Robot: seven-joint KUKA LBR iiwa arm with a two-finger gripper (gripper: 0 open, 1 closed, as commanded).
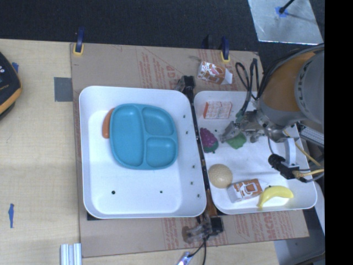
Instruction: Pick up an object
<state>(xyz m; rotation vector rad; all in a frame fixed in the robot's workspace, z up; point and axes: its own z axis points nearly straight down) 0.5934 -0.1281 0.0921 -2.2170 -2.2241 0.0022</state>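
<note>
So the arm [295, 87] comes in from the right and is bent down over the right bin [309, 200], orange band up top. The gripper [234, 132] sits low in the upper-middle of that bin, right at a small green object [237, 141]. The metal fingers [229, 130] look spread to either side of the green thing's top, touching or very nearly so, but honestly I can't tell whether they're clamped on it or just parked over it (the view is too blurry at that spot).

Other stuff in the right bin: a purple bunch-of-grapes thing [208, 139] just left of the green object, near the bin's left wall. A white and orange carton [217, 110] lies flat toward the back. Toward the front there's a tan ball [220, 175], then a small box with an orange label [245, 190] just beside it, and a yellow banana [274, 195] next to that in the front right corner.

The left bin [94, 195] holds a blue divided plate [143, 136], with an orange item [106, 123] poking out from under its left edge. One more packet, a white and red wrapper [214, 73], lies outside the bins on the cardboard sheet [138, 65] behind the right one.
</note>
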